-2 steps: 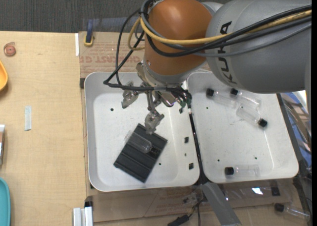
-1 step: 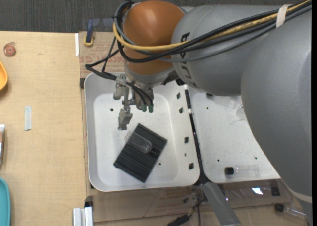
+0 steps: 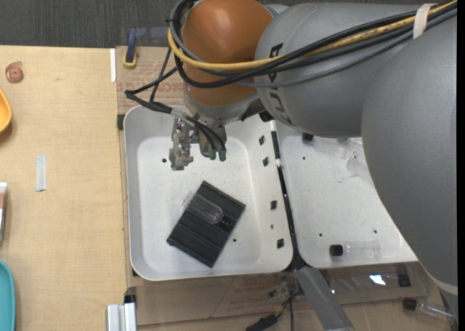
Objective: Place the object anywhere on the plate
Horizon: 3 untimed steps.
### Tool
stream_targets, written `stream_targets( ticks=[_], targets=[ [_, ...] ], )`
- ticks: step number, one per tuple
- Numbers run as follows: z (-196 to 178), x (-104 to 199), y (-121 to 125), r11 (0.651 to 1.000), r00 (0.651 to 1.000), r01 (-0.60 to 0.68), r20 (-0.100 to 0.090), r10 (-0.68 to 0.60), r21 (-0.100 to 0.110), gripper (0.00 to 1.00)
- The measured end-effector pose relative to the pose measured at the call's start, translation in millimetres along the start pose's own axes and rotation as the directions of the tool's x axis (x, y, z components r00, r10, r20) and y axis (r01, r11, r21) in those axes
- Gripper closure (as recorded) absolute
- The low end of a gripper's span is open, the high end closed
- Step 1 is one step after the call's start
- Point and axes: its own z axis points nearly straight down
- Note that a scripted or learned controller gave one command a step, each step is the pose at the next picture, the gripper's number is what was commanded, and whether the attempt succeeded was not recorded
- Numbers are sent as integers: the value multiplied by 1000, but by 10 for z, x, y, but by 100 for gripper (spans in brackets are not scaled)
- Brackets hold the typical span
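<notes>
A black ribbed rectangular plate (image 3: 196, 234) lies tilted in the lower middle of the left bin (image 3: 145, 250). A small clear object (image 3: 211, 211) rests on the plate's upper part. My gripper (image 3: 197, 152) hangs over the bin's upper half, just above the plate and apart from it. It is open, and nothing sits between its fingers (image 3: 178, 155). The orange-banded wrist covers the bin's back edge.
The right bin (image 3: 341, 206) holds a small clear tube with a black cap (image 3: 353, 250) near its front edge, and the arm covers much of that bin. A wooden bench top (image 3: 58, 177) lies to the left, with an orange item (image 3: 3, 115) at its edge.
</notes>
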Motion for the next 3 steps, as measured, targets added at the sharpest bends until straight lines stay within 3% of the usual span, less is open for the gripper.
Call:
stream_targets(
  ticks=[1, 2, 3],
  targets=[
    [258, 579, 22, 996, 996, -85, -7, 85, 1, 100],
    [-1018, 264, 15, 987, 987, -160, -4, 160, 1, 100],
    [-2313, 964, 45, 968, 968, -251, -4, 251, 1, 100]
  ],
)
